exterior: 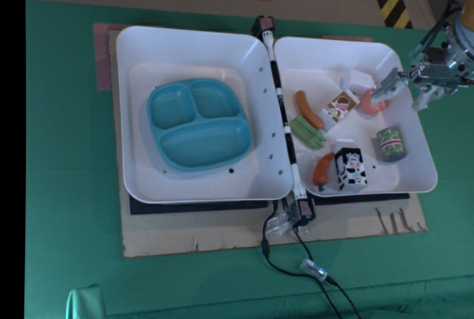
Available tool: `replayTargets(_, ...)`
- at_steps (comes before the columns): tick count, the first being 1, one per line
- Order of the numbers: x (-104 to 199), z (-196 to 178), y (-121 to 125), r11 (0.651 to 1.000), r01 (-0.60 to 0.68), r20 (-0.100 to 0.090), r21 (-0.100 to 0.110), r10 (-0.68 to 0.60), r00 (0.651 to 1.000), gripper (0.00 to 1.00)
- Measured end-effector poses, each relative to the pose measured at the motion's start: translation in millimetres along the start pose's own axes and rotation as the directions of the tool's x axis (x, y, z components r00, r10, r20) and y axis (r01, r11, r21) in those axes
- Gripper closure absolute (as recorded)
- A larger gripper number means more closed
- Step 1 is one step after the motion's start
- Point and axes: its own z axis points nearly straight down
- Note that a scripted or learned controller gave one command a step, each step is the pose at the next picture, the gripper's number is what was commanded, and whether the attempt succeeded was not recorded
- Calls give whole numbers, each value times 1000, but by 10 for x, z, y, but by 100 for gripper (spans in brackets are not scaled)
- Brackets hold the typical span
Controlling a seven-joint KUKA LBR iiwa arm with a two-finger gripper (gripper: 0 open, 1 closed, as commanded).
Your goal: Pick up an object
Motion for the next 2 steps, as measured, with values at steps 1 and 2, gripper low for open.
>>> replayTargets(1, 192, 1796, -80, 1000, 1, 0, -1, -1, 1000, 0)
replayTargets(2, 178, 1697, -64, 1000, -4, 2, -3, 4, 1000, 100)
